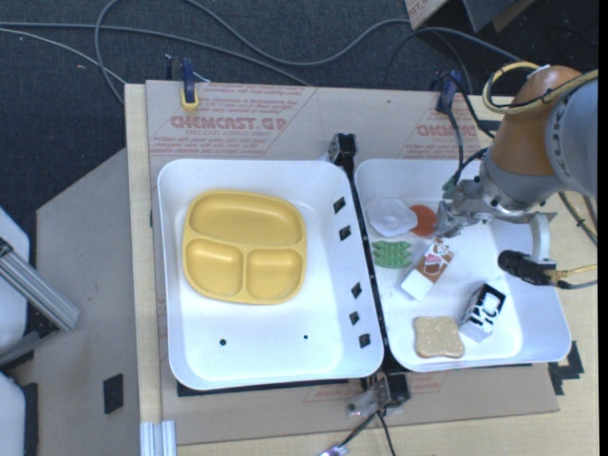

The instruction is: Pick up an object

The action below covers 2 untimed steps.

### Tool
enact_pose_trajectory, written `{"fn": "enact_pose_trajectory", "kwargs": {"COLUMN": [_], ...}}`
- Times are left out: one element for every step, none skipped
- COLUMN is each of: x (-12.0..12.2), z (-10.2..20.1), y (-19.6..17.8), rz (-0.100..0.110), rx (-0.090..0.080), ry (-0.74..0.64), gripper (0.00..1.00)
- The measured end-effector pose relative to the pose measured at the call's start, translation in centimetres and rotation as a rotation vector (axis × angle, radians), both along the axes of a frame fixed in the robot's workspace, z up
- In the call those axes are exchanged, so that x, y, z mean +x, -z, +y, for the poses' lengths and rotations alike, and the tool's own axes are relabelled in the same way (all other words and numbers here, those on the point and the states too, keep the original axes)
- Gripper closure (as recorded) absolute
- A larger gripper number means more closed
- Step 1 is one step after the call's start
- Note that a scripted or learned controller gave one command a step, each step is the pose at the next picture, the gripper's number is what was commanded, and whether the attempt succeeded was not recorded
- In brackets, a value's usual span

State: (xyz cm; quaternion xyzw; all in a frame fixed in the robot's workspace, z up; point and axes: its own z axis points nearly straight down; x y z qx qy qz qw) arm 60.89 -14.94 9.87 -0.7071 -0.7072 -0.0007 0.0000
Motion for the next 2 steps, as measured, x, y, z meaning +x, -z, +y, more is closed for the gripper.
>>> {"fn": "enact_pose_trajectory", "kwargs": {"x": [0.5,0.4], "z": [-0.4,-0.2], "y": [-4.5,-8.9], "rz": [-0.004,-0.004], "rx": [-0.002,-0.002], "ry": [0.000,-0.001], "gripper": [1.00,1.00]}}
